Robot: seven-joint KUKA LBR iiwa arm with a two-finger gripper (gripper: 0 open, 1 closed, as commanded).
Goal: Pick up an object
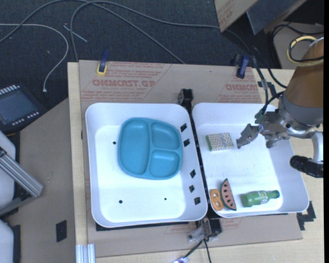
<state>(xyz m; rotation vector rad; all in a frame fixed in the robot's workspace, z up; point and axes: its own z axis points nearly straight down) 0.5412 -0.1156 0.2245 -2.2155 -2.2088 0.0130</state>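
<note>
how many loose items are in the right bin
3: a speckled square sponge near the bin's upper left, a watermelon-slice toy at the lower left corner, a green plastic bottle lying beside it. The arm may hide more.

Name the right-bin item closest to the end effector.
The sponge, just left of the end effector; the bottle and watermelon slice lie by the front wall.

Cardboard-topped bench on dark carpet.
The dark carpet floor lies beyond the bench's far and left edges, crossed by thin pale cables. A small black device sits left of the bench; a cardboard box lies past its far right corner. Blue clamps grip the bench's far edge.
</note>
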